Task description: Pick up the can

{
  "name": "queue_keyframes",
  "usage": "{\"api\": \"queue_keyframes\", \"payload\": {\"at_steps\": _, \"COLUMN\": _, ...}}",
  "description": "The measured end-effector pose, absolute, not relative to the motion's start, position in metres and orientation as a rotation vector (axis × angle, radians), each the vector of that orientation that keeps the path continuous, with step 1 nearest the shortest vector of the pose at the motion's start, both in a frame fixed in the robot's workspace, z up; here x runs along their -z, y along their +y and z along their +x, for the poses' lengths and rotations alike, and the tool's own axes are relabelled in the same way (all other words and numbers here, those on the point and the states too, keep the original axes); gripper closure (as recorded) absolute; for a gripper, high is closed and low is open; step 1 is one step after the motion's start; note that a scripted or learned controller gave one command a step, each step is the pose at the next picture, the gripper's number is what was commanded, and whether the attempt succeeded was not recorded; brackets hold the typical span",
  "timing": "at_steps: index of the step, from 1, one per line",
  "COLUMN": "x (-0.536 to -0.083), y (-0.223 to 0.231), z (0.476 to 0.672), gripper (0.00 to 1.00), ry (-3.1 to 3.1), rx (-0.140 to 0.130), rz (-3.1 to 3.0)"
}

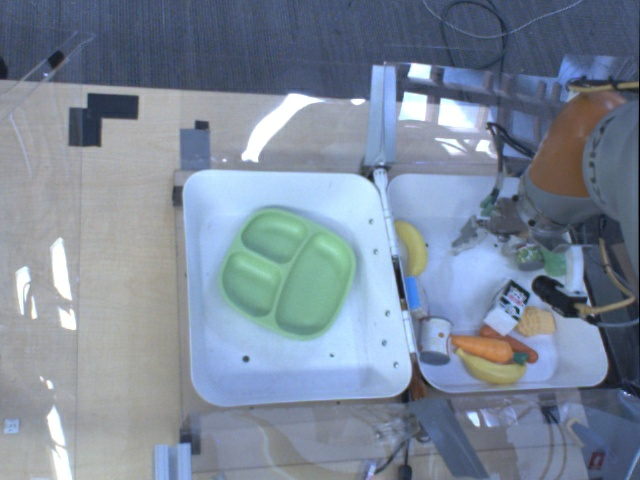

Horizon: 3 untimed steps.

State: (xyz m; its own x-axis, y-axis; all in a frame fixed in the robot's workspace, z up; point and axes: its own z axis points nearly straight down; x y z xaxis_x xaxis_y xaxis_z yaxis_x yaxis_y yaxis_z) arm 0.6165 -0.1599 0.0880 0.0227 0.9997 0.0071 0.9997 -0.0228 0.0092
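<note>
Arm (600, 158) cut off at right edge.

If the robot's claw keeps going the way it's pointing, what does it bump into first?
Probably the bare white floor of the right bin. The gripper points left and down, short of the yellow banana; the can lies nearer the camera. Depth is hard to judge.

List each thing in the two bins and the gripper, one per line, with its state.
can: on its side, near front left corner of right bin
green plate: flat in left bin
carrot: lying on banana
banana: lying at front of right bin
lemon: against left wall of right bin
gripper: above right bin, apart from can
</note>
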Motion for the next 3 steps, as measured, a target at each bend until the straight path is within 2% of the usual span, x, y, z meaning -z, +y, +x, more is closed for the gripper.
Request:
{"api": "queue_keyframes", "payload": {"at_steps": 1, "x": -0.147, "y": -0.199, "z": 0.640, "gripper": 0.00, "ry": 2.211, "rx": -0.007, "rz": 2.222}}
{"api": "queue_keyframes", "payload": {"at_steps": 2, "x": -0.184, "y": -0.202, "z": 0.671, "gripper": 0.00, "ry": 2.232, "rx": -0.007, "rz": 2.200}}
{"api": "queue_keyframes", "payload": {"at_steps": 3, "x": -0.184, "y": -0.202, "z": 0.671, "gripper": 0.00, "ry": 2.232, "rx": -0.006, "rz": 2.200}}
